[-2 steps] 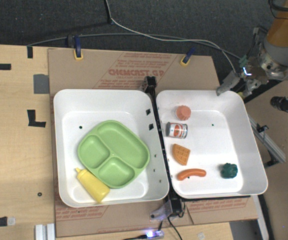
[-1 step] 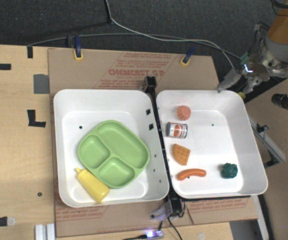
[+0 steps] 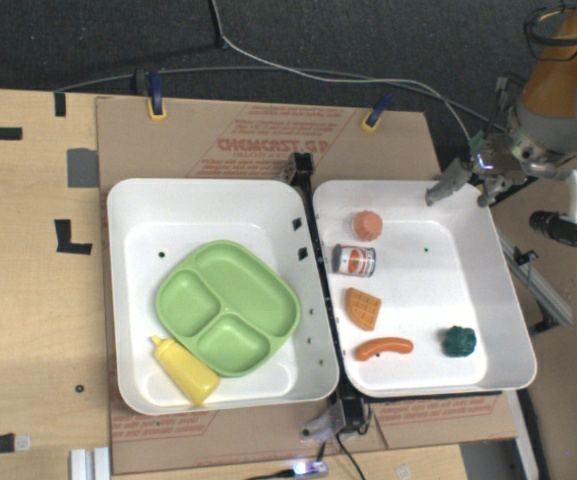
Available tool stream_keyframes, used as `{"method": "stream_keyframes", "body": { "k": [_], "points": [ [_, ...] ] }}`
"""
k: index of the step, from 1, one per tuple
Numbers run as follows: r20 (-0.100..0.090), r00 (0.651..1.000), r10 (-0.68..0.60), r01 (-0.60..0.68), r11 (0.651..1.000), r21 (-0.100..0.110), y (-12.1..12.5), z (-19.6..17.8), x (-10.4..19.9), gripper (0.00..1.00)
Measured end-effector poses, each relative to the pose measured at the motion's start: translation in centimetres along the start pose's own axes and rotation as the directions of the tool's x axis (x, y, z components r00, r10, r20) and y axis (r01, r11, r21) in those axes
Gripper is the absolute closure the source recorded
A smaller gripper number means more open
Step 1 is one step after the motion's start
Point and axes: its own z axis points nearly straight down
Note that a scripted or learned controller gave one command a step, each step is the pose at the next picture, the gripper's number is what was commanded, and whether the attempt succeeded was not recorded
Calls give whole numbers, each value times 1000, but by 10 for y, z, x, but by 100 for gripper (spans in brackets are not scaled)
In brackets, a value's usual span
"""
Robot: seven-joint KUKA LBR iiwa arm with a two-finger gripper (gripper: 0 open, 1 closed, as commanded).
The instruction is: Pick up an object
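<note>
Five objects are lying ungrasped in the right bin (image 3: pixel 488 230) while the end effector (image 3: pixel 463 186), its state unreadable, is hovering above the rim.

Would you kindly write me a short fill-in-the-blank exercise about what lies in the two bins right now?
1. The green plate lies in the ____ bin in the camera view.
2. Beside the plate lies a mustard bottle coloured ____.
3. The waffle lies between the can and the ____.
4. The gripper hovers near the right bin's ____ edge.

Missing words: left; yellow; sausage; far
</note>
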Motion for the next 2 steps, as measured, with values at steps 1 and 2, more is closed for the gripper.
{"method": "stream_keyframes", "body": {
  "k": [1,2],
  "points": [
    [1,1000,0,0,1000,-1,0,59,-8,0],
    [0,1000,-2,2,1000,1,0,123,-1,0]
  ]
}}
